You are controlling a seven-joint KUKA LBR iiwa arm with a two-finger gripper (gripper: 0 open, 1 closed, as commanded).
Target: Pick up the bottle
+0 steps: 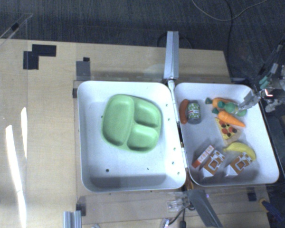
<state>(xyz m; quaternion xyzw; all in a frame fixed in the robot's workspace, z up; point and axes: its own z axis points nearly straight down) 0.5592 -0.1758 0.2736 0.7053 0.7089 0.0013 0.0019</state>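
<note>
Hovering: pincer (249, 100), grip state unclear, over toy carrots (226, 113) | target: small dark green-labelled bottle (194, 112) lying down | likely light, rigid, slick; grasp mid-body

Pale wooden bench (42, 141) under glare streaks, dark grey carpet floor (109, 8) behind, a black cable (226, 13) looping across it

The wooden bench (47, 141) bears two white bins (128, 175) side by side.
</note>
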